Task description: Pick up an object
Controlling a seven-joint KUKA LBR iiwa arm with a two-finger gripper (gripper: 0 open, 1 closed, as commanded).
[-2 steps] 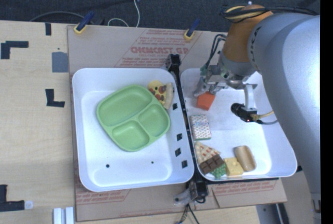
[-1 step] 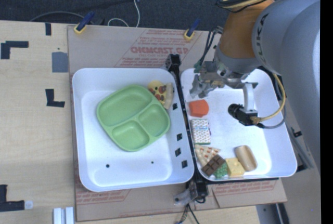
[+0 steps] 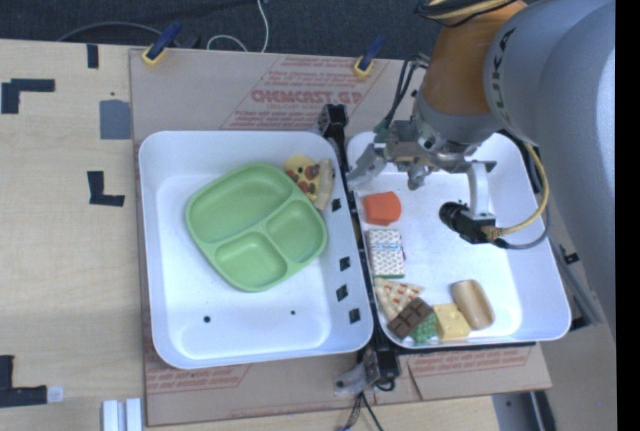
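My gripper [image 3: 388, 175] hangs over the top left of the right bin [image 3: 545, 291], its two fingers spread open with nothing between them. Just below it an orange-red block [image 3: 381, 208] lies on the bin floor. Further down along the bin's left side sits a white patterned packet [image 3: 386, 251]. Near the front edge are a toy pizza slice [image 3: 394, 296], a brown chocolate piece [image 3: 408, 318], a yellow block [image 3: 453, 322] and a tan bread roll [image 3: 472, 303].
The left bin [image 3: 152, 219] holds a green divided plate [image 3: 257, 227], with another pizza-like toy [image 3: 311, 177] at its upper right corner. The grey arm with its orange band [image 3: 470, 49] covers the right bin's back. A black cable fitting [image 3: 466, 220] hangs beside the gripper.
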